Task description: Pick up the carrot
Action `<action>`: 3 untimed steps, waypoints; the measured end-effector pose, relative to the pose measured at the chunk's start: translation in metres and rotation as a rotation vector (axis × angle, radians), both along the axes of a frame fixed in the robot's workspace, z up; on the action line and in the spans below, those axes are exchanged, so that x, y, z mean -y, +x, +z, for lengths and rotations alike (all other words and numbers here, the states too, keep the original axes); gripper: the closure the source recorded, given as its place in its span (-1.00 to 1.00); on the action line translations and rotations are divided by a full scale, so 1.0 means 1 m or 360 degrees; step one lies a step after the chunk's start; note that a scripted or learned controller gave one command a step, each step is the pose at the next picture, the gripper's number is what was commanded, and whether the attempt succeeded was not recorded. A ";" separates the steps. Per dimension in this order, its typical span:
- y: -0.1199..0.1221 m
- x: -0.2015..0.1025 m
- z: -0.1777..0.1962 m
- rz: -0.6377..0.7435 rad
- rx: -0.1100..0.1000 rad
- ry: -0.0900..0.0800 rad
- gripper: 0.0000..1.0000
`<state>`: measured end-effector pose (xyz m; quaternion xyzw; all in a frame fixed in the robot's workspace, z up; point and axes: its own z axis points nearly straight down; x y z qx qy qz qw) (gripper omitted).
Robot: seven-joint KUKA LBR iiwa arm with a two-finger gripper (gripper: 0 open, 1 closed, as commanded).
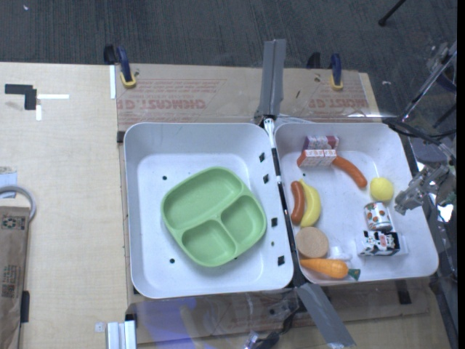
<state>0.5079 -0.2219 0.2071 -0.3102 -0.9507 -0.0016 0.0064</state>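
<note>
The carrot [325, 268], orange with a green stem end pointing right, lies flat along the near wall of the right bin [415, 267]. Just behind it sits a round brown cookie-like disc [313, 242]. My gripper [409, 198] hangs over the right rim of that bin, well to the right of the carrot and farther back, apart from it. It is small and blurred at the frame's edge. Nothing shows in it.
The right bin also holds a banana [313, 203], a red sausage [296, 201], an orange sausage [350, 171], a lemon [382, 189], a red box [318, 152], a small can [376, 215] and a cow-print carton [381, 243]. The left bin holds a green divided plate [213, 216].
</note>
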 end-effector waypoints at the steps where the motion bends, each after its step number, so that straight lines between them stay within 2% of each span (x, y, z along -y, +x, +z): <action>1: 0.002 0.000 0.005 0.0000 -0.0006 0.0004 1.00; 3: 0.005 -0.001 0.015 0.0001 -0.0018 0.0012 1.00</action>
